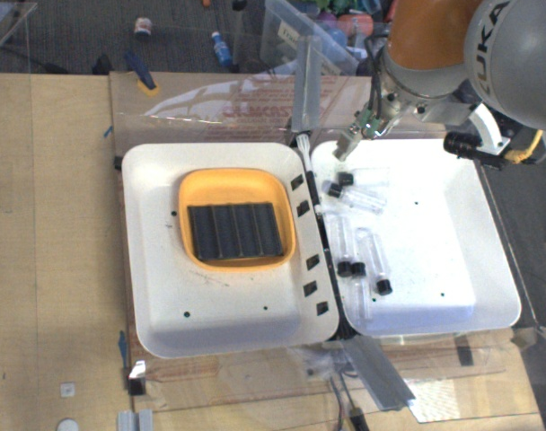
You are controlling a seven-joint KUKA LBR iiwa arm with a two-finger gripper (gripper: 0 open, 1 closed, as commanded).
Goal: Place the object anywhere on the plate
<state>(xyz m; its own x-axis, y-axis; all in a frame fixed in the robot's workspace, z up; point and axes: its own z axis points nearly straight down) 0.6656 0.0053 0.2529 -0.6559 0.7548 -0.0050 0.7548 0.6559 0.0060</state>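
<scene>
The arm (515,34) bears the partly visible lettering "KUKA".

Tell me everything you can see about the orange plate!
The orange plate is a shallow, rounded-square dish that looks like plastic, with a raised rim all round. It lies flat in the left white bin, a little toward that bin's far side. A dark ridged block with lengthwise grooves rests inside it and covers most of its floor, leaving the orange rim showing around it. Nothing else touches the plate, and the gripper hangs over the other bin.
</scene>
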